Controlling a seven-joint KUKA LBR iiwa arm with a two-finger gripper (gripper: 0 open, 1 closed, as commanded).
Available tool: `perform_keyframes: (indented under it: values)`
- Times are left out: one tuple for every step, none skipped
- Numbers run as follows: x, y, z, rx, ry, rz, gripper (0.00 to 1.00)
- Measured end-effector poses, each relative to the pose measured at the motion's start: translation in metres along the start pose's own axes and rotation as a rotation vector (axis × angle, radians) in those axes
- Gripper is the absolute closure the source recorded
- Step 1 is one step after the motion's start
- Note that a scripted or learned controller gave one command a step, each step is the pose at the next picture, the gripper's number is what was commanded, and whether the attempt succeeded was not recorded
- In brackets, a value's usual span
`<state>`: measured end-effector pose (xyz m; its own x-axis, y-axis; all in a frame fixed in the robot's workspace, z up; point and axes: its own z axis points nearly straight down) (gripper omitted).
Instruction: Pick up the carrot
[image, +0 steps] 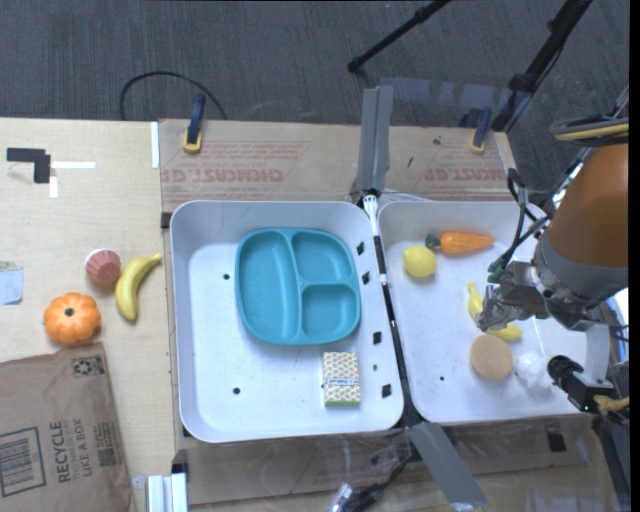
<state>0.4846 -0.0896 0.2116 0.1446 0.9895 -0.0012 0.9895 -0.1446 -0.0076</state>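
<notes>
The carrot (464, 241), orange with a green top, lies on its side near the far wall of the right bin (440, 395). My gripper (495, 308) hangs lower in the same bin, toward the near right of the carrot and well apart from it. It sits right over a small yellow item (475, 300) and covers part of it. I see nothing held in it.
A lemon (420, 261) lies just left of the carrot. A tan round object (491, 357) and a white lump (528, 367) sit below the gripper. The left bin holds a teal divided plate (298, 285) and a small box (341, 378). A banana (135, 285) and a pumpkin (72, 318) rest on the bench.
</notes>
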Motion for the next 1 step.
perform_keyframes:
  values:
    - [0.0272,0.009,0.0239,0.001,-0.001,0.292,1.0]
